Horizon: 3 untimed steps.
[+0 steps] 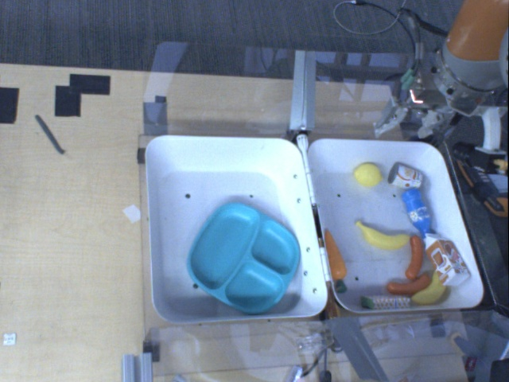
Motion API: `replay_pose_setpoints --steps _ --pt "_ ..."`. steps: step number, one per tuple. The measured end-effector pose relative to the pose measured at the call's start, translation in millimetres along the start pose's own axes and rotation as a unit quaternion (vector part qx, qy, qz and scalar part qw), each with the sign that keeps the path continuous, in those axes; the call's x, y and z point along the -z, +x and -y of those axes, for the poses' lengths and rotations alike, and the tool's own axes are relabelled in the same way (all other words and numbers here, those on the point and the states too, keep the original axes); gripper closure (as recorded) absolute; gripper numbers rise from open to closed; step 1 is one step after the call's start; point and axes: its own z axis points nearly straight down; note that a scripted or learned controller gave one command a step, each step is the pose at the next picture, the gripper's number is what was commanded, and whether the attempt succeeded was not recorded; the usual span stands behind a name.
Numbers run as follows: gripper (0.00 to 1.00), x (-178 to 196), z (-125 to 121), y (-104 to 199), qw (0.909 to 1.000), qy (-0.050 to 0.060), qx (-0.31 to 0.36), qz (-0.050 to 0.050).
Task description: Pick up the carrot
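Note:
The carrot (336,259) is orange and lies lengthwise along the left wall of the right bin (449,183), close to its near corner. My gripper (409,122) hangs above the far rim of that bin, well away from the carrot. Its fingers spread apart and hold nothing. The arm, with its orange band, reaches in from the upper right.
The right bin also holds a lemon (367,174), a banana (382,237), a small can (405,174), a blue bottle (417,210), two sausages (413,258), a carton (447,261) and a second yellow fruit (430,293). A blue divided plate (243,256) lies in the left bin (171,173).

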Motion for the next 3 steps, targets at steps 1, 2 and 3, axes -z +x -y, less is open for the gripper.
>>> replay_pose_setpoints --steps 1,2,3 --pt "0.00 -90.7 68.7 73.8 0.9986 0.001 0.052 -0.001" --pt "0.00 -68.1 117.1 43.7 0.9961 0.000 -0.088 -0.001" --pt "0.00 -142.2 173.5 30.0 0.9997 0.001 0.026 -0.001"
